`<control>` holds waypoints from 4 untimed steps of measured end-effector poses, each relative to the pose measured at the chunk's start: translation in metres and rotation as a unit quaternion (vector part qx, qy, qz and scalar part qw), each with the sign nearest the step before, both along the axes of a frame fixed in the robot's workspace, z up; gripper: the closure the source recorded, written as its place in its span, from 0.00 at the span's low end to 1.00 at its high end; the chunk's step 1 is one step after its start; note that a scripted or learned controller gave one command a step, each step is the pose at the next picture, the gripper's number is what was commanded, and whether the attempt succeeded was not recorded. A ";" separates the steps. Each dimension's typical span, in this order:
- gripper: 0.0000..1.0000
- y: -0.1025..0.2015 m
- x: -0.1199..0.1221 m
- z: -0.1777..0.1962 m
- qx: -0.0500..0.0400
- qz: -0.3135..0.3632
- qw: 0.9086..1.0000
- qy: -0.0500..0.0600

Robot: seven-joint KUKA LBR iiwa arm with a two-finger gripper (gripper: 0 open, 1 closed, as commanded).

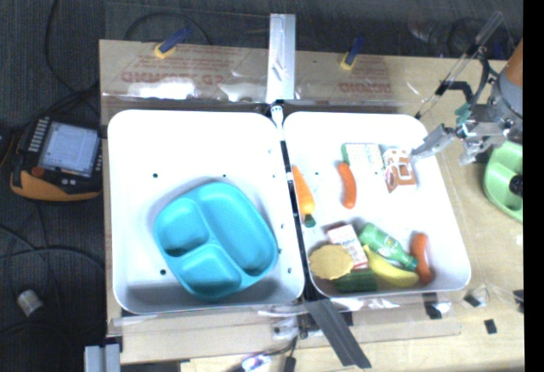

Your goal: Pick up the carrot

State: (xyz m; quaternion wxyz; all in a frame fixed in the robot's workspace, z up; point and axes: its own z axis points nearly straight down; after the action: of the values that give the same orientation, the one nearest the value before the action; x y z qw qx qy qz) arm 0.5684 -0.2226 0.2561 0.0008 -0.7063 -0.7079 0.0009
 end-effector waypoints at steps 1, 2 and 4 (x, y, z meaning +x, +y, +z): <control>0.00 0.052 -0.018 0.096 -0.002 -0.099 0.995 -0.001; 0.00 0.094 -0.085 0.024 0.000 -0.118 0.993 0.001; 0.00 0.083 -0.086 -0.113 -0.001 -0.341 0.940 0.002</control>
State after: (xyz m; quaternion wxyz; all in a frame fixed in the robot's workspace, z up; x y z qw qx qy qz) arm 0.4820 -0.1400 0.1430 0.0017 -0.9054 -0.4245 0.0031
